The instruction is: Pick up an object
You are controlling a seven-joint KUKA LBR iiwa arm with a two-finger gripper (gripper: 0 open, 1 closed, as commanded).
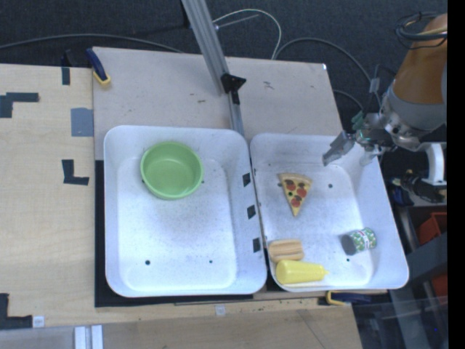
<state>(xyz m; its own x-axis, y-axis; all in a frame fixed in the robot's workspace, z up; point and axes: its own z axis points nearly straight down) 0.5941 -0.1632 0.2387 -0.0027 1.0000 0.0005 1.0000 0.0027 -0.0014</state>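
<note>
- The arm [418,71] reaches in from the right, orange band showing above the grey wrist, and hangs over the far right corner of the right bin [378,195].
- The gripper [354,149] sits at that bin's far edge, its two grey fingers [337,151] spread apart and open, with nothing between them.
- In the right bin, the pizza slice [295,191] lies flat near the middle, point towards the near side, clear of the gripper.
- At the near edge of that bin a hot dog bun [285,249] lies just beside a yellow bottle-shaped toy [299,271], the two close enough to look as if they touch.
- On the near right, a small green and white can [360,240] lies on its side, apart from the rest.
- Over in the left bin [120,217], a green bowl [171,169] stands upright in the far half.
</note>
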